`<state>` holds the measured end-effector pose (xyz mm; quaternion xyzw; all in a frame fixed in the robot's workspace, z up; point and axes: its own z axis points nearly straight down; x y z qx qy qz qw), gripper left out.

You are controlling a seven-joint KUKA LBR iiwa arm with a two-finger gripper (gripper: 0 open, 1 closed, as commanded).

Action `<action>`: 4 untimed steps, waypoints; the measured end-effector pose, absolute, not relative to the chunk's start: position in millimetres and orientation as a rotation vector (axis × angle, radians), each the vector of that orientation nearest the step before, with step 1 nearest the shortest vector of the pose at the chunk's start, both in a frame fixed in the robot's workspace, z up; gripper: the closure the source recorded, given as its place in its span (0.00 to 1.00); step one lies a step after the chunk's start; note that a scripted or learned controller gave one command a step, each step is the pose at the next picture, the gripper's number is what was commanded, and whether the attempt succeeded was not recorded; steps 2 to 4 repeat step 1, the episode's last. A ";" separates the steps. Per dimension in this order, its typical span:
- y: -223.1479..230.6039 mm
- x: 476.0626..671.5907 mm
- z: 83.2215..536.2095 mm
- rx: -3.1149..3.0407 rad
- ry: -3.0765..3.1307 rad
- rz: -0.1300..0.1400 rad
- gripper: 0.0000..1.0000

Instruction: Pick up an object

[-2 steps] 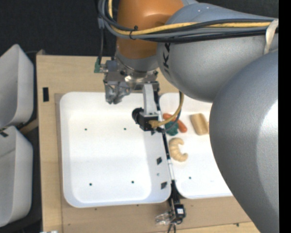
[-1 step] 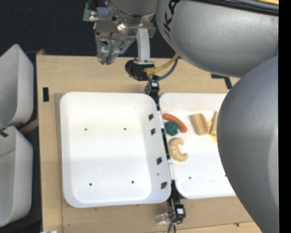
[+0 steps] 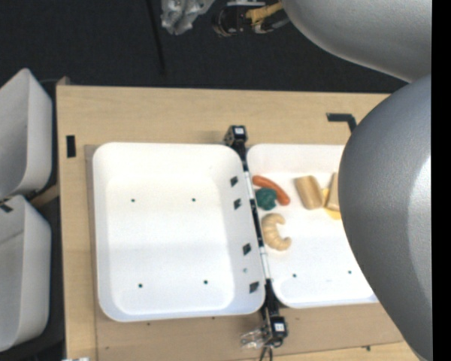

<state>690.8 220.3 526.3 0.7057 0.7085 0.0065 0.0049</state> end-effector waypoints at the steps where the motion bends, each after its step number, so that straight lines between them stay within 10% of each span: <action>1: 219.8 689.9 530.6 2.206 2.230 0.005 1.00; 4: 219.8 689.9 530.6 2.206 2.230 0.005 1.00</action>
